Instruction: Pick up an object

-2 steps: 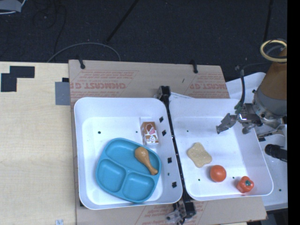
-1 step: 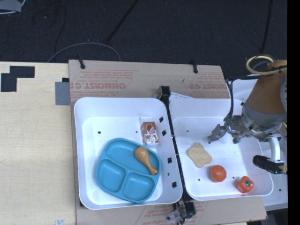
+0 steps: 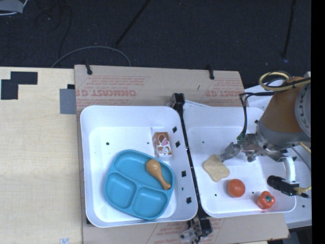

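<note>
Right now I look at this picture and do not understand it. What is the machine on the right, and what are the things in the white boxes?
One camera looks down at a slant on a bench. The grey and orange machine is a robot arm reaching in from the right. Its claw hangs above the right white bin, close to a toy bread slice. A tomato and a small red pepper also lie there. The left bin holds a blue divided plate with a toy chicken drumstick on it, and a small picture card. The claw holds nothing that I can see.
</note>
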Motion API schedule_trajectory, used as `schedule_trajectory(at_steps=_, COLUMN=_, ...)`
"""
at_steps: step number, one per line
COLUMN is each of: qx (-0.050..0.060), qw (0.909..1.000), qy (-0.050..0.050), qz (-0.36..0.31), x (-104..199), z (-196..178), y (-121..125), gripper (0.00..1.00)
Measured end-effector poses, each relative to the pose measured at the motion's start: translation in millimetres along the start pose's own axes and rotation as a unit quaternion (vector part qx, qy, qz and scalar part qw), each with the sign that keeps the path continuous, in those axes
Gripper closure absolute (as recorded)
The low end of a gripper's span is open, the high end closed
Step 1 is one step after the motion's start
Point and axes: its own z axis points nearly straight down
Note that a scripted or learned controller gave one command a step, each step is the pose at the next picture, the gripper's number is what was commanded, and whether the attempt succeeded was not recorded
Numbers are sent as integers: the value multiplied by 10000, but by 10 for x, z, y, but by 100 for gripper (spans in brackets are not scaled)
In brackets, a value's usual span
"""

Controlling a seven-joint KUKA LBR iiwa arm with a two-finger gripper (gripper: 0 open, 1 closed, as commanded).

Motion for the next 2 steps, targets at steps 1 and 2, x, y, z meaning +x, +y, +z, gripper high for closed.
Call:
schedule_trajectory(at_steps=1, qx=-9, qw=10000, qy=-2, qz=13, x=-10, z=-124, y=3, gripper=100)
schedule_trajectory(at_steps=2, qx=-46, qw=10000, qy=-14, qz=-9, x=-48, z=-573, y=65, gripper=100)
